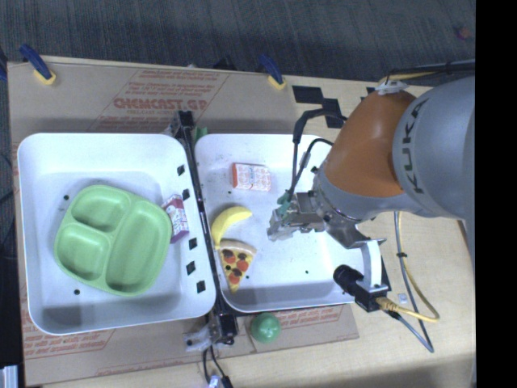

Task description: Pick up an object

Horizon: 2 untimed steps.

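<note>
Nearest, a green ball (264, 326) lies on the cardboard-covered tabletop (145, 95) just outside the right bin (266, 301), where the end effector (283, 221), its state impossible to tell, hovers over bare floor beside the pizza slice (234, 263), banana (229, 220) and farther carton (251, 176).

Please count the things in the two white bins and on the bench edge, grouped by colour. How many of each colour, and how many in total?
Green: 2, divided plate, ball
Yellow: 1, banana
Orange and white: 1, small carton
Mixed colours: 2, pizza slice, dark red packet
Total: 6
</note>
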Each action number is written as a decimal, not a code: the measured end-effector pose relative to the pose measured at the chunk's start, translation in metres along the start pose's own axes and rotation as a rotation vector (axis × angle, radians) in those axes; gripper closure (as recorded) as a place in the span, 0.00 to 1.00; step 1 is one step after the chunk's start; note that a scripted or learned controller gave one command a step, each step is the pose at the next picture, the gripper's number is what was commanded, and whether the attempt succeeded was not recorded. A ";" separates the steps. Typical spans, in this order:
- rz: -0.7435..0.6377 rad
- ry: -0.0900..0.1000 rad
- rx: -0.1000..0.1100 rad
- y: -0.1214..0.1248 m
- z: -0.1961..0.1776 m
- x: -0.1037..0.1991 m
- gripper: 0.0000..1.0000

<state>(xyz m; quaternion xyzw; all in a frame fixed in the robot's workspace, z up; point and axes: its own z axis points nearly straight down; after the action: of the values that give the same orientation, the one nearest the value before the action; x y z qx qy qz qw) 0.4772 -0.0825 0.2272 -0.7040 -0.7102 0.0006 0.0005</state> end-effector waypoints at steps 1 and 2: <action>0.002 -0.001 0.002 -0.002 0.034 -0.045 1.00; 0.005 0.000 -0.001 -0.002 0.027 -0.090 1.00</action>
<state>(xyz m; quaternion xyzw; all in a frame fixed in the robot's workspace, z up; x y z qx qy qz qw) 0.4764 -0.1724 0.1997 -0.7058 -0.7084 0.0004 0.0003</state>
